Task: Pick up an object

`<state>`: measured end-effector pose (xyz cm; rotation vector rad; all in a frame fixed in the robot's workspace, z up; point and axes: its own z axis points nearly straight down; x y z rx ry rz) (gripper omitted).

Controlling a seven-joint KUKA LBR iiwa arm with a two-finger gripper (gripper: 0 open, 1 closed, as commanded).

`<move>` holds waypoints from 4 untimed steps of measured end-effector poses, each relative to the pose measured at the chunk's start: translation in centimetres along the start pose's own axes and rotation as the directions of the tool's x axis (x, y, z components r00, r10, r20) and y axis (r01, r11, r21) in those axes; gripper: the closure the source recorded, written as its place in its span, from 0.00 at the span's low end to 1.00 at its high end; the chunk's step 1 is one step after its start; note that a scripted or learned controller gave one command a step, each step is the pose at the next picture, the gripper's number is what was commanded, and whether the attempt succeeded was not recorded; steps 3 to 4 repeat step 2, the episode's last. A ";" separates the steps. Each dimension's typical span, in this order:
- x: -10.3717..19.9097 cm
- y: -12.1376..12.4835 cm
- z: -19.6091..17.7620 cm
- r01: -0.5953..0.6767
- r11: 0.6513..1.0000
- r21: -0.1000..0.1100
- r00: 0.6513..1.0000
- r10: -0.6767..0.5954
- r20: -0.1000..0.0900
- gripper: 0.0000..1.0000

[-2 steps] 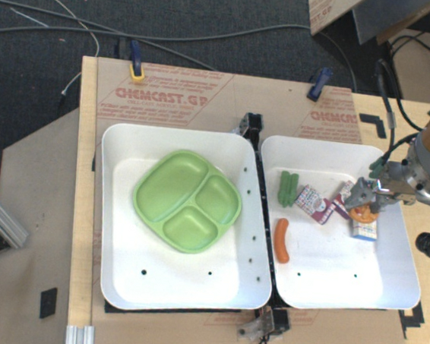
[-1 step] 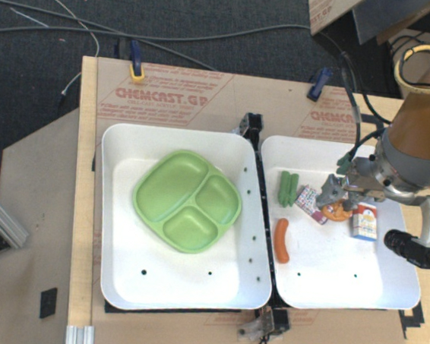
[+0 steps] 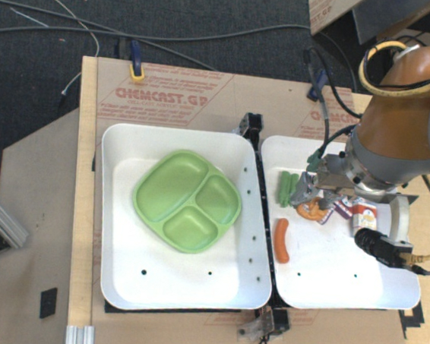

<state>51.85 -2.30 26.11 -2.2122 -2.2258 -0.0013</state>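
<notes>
In the right bin [image 3: 340, 287] lie an orange-red sausage [image 3: 283, 240], a green pod-like piece [image 3: 285, 188], an orange toy [image 3: 314, 211] and a small red and white carton [image 3: 363, 218]. My gripper [image 3: 310, 189] hangs low over the bin's upper left part, just above the orange toy and right beside the green piece. The arm's grey wrist and orange band hide the bin's upper right part. I see nothing held between the fingers.
The left bin [image 3: 113, 271] holds a green divided plate [image 3: 188, 200]. A black clamp [image 3: 251, 125] sits at the top between the bins. A black cable fitting [image 3: 379, 246] hangs over the right bin. Cardboard surrounds both bins.
</notes>
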 end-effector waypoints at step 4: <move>9.3 0.1 0.5 0.000 1.000 -0.001 1.000 0.000 0.001 1.00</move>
